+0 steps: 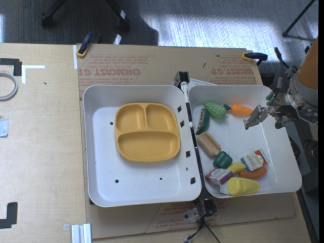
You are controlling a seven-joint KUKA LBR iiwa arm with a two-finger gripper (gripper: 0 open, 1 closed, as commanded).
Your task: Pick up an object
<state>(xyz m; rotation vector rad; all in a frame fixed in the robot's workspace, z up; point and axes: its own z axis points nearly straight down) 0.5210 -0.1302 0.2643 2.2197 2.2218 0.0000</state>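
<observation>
I see the two-finger gripper (254,117) empty, fingers parted, beside the small orange plastic carrot (241,110); a green leafy toy (215,110) lies beyond that carrot.

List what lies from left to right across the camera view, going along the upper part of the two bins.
Yellow divided plate in the left bin → watermelon slice → green leafy vegetable → orange carrot → gripper over the right bin.

grey carpet (212,14), black chair base (83,4).
</observation>
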